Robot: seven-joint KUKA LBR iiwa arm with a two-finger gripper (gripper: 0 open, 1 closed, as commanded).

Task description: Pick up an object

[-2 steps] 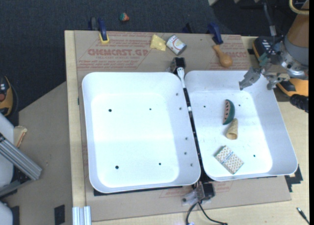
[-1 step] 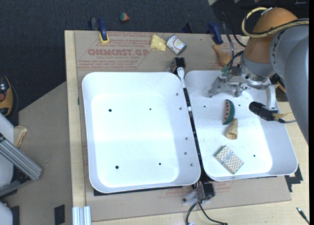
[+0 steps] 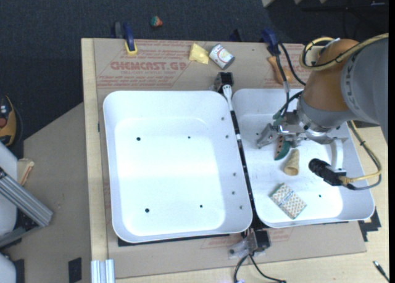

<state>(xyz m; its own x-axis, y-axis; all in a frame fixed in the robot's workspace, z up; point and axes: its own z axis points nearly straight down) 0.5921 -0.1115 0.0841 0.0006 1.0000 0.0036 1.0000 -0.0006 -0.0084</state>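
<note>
My gripper point(image 3: 275, 141) is low in the right bin point(image 3: 345, 211), near its upper middle, below the orange-banded wrist. It looks open: one grey finger point(image 3: 265, 137) splays out to the left. A small green and red object point(image 3: 282, 148) lies right at the fingertips, partly hidden by them. I cannot see it clamped between the fingers. Just below it lies a tan cone-shaped piece point(image 3: 291, 162). Nearer the front of the bin sits a patterned square pad point(image 3: 288, 201).
The left bin point(image 3: 117, 115) stands beside the right one, with a black clip point(image 3: 224, 81) at their shared top edge. A yellow piece point(image 3: 199, 54) and a small white box point(image 3: 221, 56) lie on the cardboard behind the bins. A black cable connector point(image 3: 324, 172) hangs off the arm.
</note>
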